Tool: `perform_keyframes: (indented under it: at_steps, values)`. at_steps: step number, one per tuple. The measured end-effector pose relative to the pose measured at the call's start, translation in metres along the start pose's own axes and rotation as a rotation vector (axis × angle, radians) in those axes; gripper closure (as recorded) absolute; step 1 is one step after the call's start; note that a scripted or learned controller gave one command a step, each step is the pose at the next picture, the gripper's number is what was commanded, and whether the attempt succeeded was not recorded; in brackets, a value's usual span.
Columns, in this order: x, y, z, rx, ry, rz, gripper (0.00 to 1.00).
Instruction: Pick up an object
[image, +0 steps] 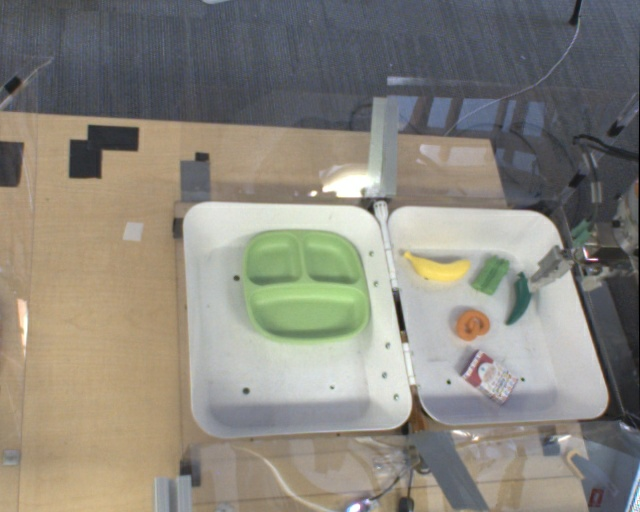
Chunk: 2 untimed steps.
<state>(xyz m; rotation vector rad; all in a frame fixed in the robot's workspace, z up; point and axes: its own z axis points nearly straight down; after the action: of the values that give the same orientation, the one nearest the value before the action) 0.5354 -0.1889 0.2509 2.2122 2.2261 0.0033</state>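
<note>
The right bin (560, 400) holds a yellow banana (437, 267), a light green block (490, 275), a dark green curved vegetable (518, 298), an orange ring-shaped piece (473, 323) and a red and white packet (489, 377). My gripper (547, 270) reaches in over the bin's right rim, low and just right of the top end of the dark green vegetable. Nothing shows in its grasp.
The left bin (220, 400) bears a green divided plate (305, 284) near its middle. A metal divider post (383, 150) stands behind the seam between the bins. Cables and arm hardware (600, 230) crowd the right edge.
</note>
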Motion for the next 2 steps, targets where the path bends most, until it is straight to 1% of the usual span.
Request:
perform_keyframes:
  at_steps: [1, 2]
  values:
    - [0.018, -0.004, 0.026, 0.001, 0.001, 0.269, 0.0]
    - [0.004, 0.087, 0.144, -0.024, -0.006, 0.451, 0.0]
